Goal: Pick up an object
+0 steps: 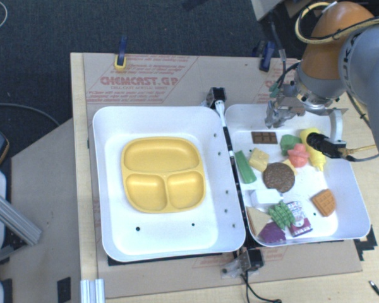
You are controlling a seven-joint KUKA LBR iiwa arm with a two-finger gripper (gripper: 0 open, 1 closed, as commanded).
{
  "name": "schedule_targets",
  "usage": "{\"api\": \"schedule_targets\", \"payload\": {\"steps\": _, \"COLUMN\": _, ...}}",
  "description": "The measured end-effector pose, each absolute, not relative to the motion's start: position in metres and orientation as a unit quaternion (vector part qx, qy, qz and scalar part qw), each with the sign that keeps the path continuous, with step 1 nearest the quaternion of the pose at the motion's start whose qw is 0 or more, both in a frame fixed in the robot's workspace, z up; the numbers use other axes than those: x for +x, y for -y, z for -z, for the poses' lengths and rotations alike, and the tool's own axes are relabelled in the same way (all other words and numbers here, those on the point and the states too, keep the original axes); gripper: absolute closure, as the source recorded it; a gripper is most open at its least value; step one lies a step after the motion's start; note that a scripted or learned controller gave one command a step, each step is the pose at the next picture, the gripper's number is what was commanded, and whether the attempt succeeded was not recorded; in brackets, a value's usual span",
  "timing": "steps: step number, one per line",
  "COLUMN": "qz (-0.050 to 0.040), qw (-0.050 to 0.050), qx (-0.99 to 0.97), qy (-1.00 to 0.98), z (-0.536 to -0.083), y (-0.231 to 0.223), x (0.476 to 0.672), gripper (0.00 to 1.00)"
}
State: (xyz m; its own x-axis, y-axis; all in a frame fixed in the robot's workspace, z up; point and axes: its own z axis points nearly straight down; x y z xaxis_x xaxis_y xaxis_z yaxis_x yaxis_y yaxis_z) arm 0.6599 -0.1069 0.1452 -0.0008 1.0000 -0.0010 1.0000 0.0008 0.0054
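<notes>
My gripper [275, 117] hangs over the far left corner of the right bin [350, 191], just beyond a small brown chocolate bar [264, 137]. Nothing is seen held in it. Several toy foods lie in this bin: a green piece [288, 142], a pink piece [297, 156], a yellow banana [314, 150], a pale cheese wedge [259, 160], a long green pod [244, 167], a round brown patty [279, 177], an orange waffle [324, 202], a green leafy bunch [280, 214], a purple piece [271, 233] and a small packet [299, 219].
The left bin [107, 169] holds a yellow three-part plate [163, 173]. A black clamp [216, 96] sits at the far end of the ridge between the bins. The grey arm with its orange band [328, 36] and cables crosses the far right corner.
</notes>
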Motion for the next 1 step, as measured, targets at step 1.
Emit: {"api": "schedule_targets", "payload": {"steps": 1, "qz": -0.0019, "qw": 0.003, "qx": 0.707, "qy": -0.707, "z": -0.1911, "y": 0.1133, "x": 0.6611, "gripper": 1.0}}
